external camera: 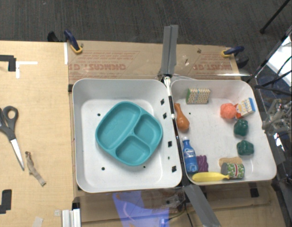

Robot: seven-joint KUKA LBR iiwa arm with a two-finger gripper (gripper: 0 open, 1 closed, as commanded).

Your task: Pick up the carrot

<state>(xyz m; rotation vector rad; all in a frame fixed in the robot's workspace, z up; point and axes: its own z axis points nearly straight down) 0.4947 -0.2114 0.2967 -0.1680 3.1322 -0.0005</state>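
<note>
The carrot [181, 117] is a short orange piece, narrow at its far end and rounded at its near end. It lies in the right bin [266, 171], tight against that bin's left wall, about halfway along it. A blue bottle [188, 153] lies just in front of it along the same wall. Nothing covers the carrot.
The right bin also holds a speckled block [198, 96], an orange-pink ball [227, 111], a small carton [246, 107], two green pieces [240, 127] [245, 148], a purple cluster [203, 163], a banana [210, 176] and a can [232, 169]. A teal divided plate [129, 133] fills the left bin [82, 174]. Scissors [9, 131] lie on the bench at left.
</note>
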